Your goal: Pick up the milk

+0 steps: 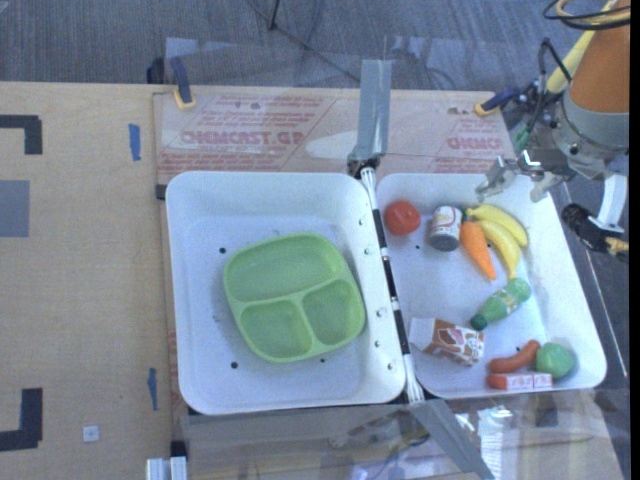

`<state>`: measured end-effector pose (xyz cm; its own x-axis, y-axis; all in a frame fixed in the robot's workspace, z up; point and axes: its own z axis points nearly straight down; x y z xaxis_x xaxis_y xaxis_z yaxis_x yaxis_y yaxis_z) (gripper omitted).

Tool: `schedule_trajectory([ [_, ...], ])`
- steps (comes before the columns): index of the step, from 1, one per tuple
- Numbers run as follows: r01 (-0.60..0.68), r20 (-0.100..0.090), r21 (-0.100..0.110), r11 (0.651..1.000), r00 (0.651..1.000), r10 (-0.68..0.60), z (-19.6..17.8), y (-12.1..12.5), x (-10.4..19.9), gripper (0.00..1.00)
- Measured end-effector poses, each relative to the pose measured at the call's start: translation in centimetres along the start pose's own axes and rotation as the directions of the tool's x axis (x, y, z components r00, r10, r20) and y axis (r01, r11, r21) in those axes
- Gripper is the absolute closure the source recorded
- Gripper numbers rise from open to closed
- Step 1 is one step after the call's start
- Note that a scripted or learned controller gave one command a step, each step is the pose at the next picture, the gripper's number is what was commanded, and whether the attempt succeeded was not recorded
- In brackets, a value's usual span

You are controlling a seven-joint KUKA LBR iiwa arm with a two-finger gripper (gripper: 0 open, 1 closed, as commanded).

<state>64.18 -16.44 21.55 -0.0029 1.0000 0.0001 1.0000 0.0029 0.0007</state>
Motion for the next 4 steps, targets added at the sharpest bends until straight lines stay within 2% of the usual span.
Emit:
schedule_trajectory([
  [1,-0.082,0.000,0.001,0.997,0.997,0.082,8.5,-4.8,4.2,0.00],
  [2,-0.245,0.000,-0.009,0.969,0.969,0.245,12.7,-10.8,5.8,0.00],
  [3,-0.021,0.002,-0.012,1.000,1.000,0.021,12.6,-15.9,5.9,0.00],
  [4,-0.024,0.007,-0.016,1.000,1.000,0.025,11.6,-15.8,5.7,1.00],
])
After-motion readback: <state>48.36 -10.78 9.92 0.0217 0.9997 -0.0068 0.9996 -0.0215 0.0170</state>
